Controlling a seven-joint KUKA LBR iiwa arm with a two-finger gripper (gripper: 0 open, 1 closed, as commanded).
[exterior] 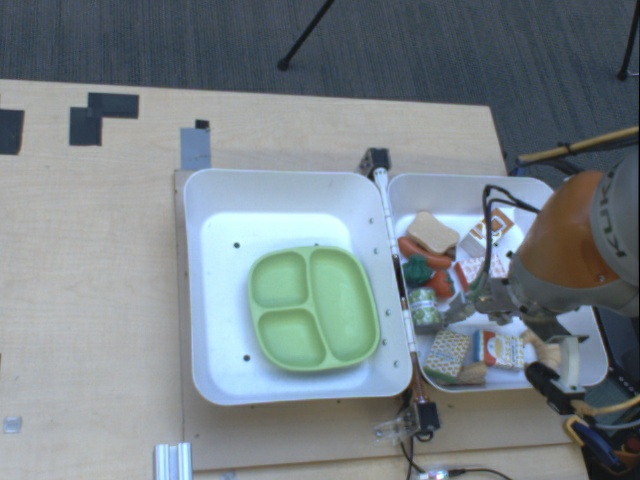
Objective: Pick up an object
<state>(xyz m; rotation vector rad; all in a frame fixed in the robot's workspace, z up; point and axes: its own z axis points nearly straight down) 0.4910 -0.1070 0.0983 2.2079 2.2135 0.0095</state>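
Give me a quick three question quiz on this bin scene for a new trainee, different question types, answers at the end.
1. True or false: the green divided plate lies in the left bin.
2. How many compartments does that plate have?
3. Multiple choice: the arm hangs over A) the left bin, B) the right bin with the mixed items, C) the bare bench.

Key: 1 true; 2 three; 3 B.

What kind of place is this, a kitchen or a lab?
Probably a robot lab: two white bins on a plywood bench, a robot arm over toy food, and a stand's legs on grey carpet.
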